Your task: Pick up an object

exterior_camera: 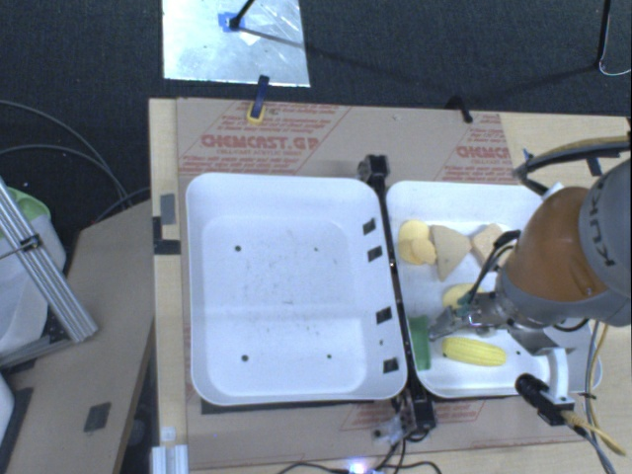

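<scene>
The right bin [464,194] holds several items. A yellow round fruit [416,243] lies at its left side with a tan wedge [451,249] beside it. Another tan piece [487,237] sits further right. An ear of corn [475,352] lies near the front wall, and a green block [420,342] stands against the left wall. My gripper [464,316] is low inside this bin, just above the corn and beside a small yellow piece [457,293]. The arm's orange band [555,250] hides the bin's right part.
The left bin [286,191] sits beside the right one, with a black divider and clips [387,275] between them. Both rest on a cardboard sheet [296,136] on the bench. A metal plate [235,28] lies beyond the bench.
</scene>
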